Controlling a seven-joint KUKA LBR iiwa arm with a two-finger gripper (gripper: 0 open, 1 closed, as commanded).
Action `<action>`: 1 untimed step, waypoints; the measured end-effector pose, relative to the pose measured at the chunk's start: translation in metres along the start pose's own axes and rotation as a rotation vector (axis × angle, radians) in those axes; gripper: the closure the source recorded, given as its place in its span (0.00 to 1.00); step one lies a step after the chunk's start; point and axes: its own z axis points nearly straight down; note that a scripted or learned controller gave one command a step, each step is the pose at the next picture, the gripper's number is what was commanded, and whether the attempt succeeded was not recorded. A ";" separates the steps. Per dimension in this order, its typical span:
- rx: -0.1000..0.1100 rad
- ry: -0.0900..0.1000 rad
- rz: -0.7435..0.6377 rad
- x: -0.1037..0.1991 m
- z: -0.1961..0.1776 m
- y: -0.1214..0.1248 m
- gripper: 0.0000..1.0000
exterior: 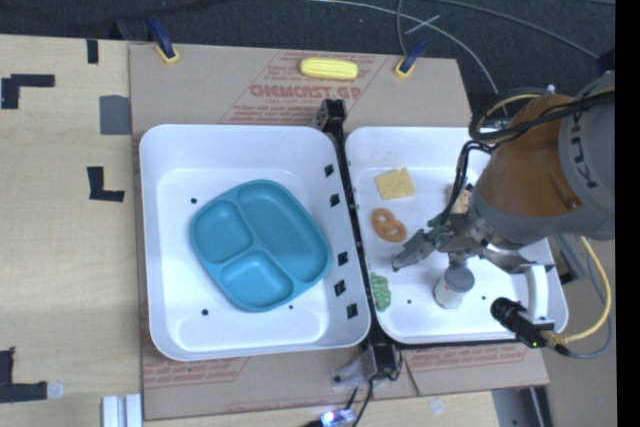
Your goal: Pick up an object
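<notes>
I'm reaching into the right bin; my fingers, width I cannot tell, must descend onto the pretzel.

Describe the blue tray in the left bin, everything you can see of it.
The blue tray is a rounded, light blue plate that looks like plastic, split into three compartments: two smaller ones side by side and one larger. It lies flat and right side up on the floor of the left bin, turned at a slant to the bin's walls, roughly centred. Nothing rests in it and the gripper is away in the other bin.
</notes>
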 end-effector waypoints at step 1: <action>0.000 0.001 -0.001 0.003 0.047 0.006 0.00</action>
